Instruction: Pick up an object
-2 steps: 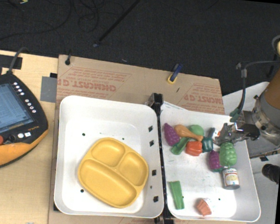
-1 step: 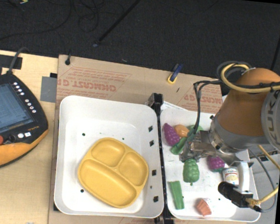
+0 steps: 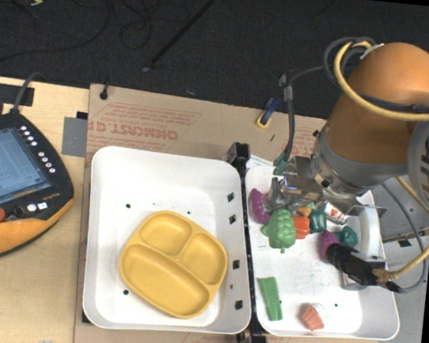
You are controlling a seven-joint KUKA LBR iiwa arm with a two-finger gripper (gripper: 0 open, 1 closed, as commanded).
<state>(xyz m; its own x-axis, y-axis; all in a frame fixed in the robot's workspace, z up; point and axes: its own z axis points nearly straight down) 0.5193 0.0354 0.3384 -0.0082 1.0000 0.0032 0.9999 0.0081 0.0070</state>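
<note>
My gripper (image 3: 282, 200) hangs low in the right bin (image 3: 351, 321), at its far left part, under the orange wrist band. Just below its fingers lies a green broccoli-like toy (image 3: 281, 230). A purple piece (image 3: 258, 203) lies left of the gripper, against the bin's left wall. To the right sit small orange and teal pieces (image 3: 311, 219), another purple piece (image 3: 329, 239) and a teal one (image 3: 349, 236). Nearer the front lie a green block (image 3: 270, 297) and an orange-pink piece (image 3: 312, 317). Nothing shows between the fingers.
The left bin (image 3: 119, 194) holds a yellow divided plate (image 3: 174, 261). A black divider (image 3: 241, 239) runs between the bins. A teach pendant (image 3: 9, 182) lies on the bench at far left. Cables and a black fitting (image 3: 354, 266) hang by the arm over the right bin.
</note>
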